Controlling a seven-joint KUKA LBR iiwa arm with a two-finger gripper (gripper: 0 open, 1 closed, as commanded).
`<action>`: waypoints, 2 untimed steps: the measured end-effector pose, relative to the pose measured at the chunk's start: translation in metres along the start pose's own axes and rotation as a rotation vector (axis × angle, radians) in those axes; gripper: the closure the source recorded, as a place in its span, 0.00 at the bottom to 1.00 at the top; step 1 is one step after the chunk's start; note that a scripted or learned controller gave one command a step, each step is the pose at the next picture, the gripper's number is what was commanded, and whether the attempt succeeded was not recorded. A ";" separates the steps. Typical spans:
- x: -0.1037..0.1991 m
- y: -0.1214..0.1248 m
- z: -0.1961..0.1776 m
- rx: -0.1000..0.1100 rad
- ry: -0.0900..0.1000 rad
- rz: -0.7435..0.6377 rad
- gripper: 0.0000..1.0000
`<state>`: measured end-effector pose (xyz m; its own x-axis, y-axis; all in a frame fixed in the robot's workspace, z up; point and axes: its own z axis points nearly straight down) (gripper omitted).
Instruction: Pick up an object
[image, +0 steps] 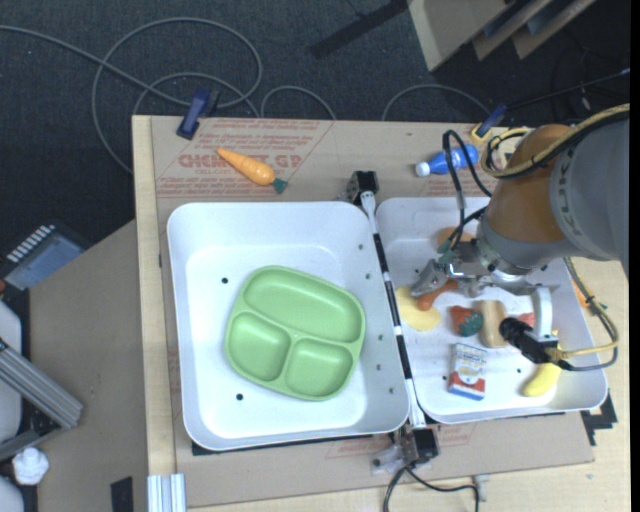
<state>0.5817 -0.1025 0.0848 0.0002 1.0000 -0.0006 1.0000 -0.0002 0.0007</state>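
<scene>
Claw was lowered over the orange piece (grip state could not be told); a slow, centred closing was advised before lifting.

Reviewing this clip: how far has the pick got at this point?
Done: the arm has reached over the right bin, and its pincer sits low among the toys near the bin's left side. In hand: nothing I can confirm; no item shows between its fingers. Left: grasp and lift. The small carton, the yellow piece and the other toys lie in the bin; the green tray sits in the left bin.
</scene>
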 end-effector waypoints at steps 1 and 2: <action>0.005 -0.023 0.000 0.001 0.001 0.001 0.00; 0.008 -0.053 0.000 0.001 0.001 0.000 0.00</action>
<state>0.5285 -0.0946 0.0852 0.0004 1.0000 0.0002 1.0000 -0.0004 0.0000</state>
